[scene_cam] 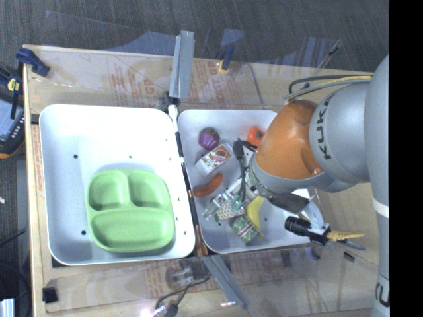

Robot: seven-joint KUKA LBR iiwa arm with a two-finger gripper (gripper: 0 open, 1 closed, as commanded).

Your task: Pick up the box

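Note:
The box (215, 158) is a small red and white carton lying tilted in the upper left part of the right bin (198, 223). My gripper (236, 191) reaches down in the middle of that bin, just right of and below the box, over a patterned packet (228, 207). The orange wrist and grey arm hide most of the gripper from above. I cannot make out anything held in it.
Around the box lie a purple round item (209, 137), a brown sausage (207, 187), an orange item (255, 136), a yellow banana (255, 211) and a green packet (243, 229). The left bin (59, 131) holds a green divided tray (130, 210).

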